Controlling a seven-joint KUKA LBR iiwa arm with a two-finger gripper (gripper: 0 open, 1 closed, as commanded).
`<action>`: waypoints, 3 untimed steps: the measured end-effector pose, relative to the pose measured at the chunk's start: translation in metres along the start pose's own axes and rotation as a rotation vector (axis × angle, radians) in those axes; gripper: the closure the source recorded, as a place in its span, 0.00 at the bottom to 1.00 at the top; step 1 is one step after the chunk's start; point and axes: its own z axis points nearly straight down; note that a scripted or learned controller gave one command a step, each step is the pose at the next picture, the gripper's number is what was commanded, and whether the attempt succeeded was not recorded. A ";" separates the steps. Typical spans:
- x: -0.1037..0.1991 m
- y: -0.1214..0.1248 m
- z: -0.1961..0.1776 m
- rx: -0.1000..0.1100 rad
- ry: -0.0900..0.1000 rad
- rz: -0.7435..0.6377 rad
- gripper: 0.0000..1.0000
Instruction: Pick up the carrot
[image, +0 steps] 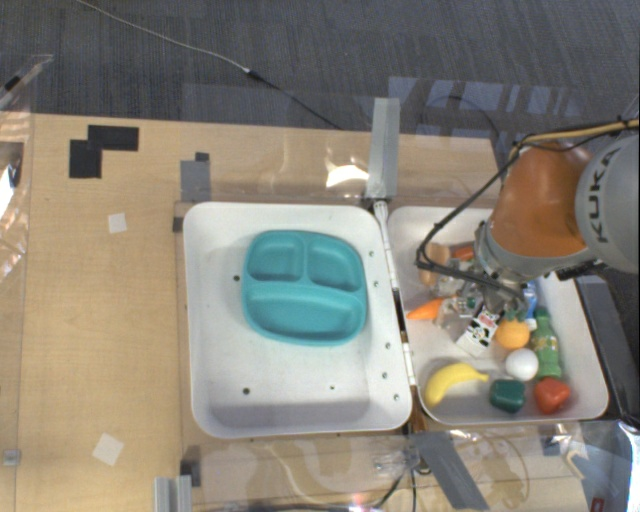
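Worktop's right bin crowds the carrot against toys, so my claw hangs beside it, grip state unclear.

Wooden bench, dark carpet floor

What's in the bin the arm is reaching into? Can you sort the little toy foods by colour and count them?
Orange: 2, the carrot and an orange ball
Yellow: 1, a banana
White: 1, an egg-like ball
Green: 2, a dark green piece and a light green piece
Red: 1, a red piece
Total: 7, though the arm may hide others.
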 end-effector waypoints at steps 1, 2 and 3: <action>0.000 0.000 0.000 0.000 0.001 0.000 0.00; 0.011 -0.009 0.014 0.004 0.014 0.538 0.00; -0.020 -0.003 0.016 0.005 0.014 0.801 0.00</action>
